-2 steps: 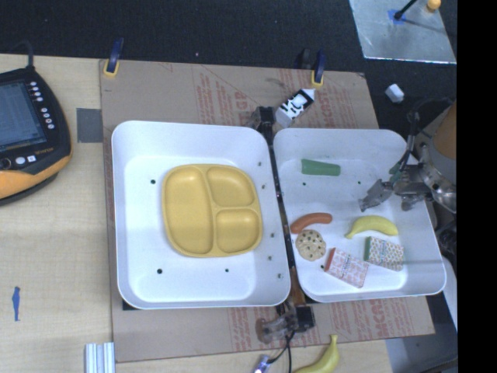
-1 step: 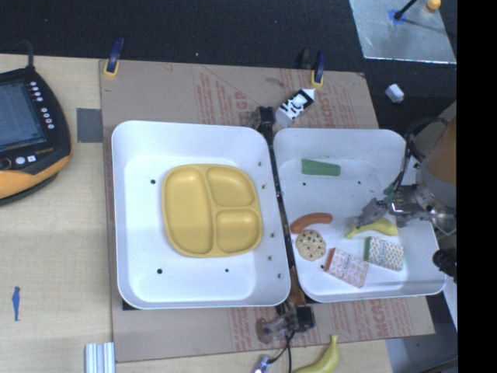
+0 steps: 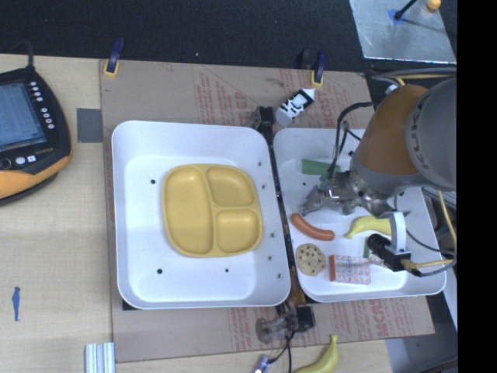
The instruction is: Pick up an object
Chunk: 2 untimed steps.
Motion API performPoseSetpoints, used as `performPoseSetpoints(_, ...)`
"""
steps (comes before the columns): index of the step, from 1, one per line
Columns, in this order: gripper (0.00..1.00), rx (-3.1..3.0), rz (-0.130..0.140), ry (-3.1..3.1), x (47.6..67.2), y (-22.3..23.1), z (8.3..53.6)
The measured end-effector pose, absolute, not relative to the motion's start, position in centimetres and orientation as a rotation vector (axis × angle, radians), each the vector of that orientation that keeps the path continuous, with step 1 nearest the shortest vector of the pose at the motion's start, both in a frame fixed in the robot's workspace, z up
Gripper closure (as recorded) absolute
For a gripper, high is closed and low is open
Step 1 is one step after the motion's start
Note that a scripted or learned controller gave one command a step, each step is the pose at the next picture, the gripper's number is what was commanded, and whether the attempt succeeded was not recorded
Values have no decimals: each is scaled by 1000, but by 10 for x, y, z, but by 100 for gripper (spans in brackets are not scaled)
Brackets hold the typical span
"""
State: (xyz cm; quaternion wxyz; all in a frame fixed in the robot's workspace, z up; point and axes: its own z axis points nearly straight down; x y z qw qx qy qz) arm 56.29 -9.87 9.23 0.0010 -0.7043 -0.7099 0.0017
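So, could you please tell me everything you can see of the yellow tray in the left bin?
The yellow tray looks like moulded plastic, a rounded rectangle with three compartments: one long one on its left side and two smaller ones on its right. Nothing lies in any of them. It rests flat, slightly turned, near the middle of the left bin, apart from the walls, with nothing else touching it.

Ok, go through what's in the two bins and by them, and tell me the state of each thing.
Tray: flat in the left bin, nothing in its compartments.
Hot dog: lying in the right bin.
Cookie: flat, near the front wall.
Banana: lying by the arm.
Packet: flat, at the front.
Gripper: low over the right bin.
Second banana: outside the bins.
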Motion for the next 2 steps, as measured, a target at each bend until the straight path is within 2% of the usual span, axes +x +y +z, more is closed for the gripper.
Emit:
performPoseSetpoints(1,0,-2212,6,-2226,531,-108,92)
performPoseSetpoints(2,100,-2206,9,-2232,531,-109,102)
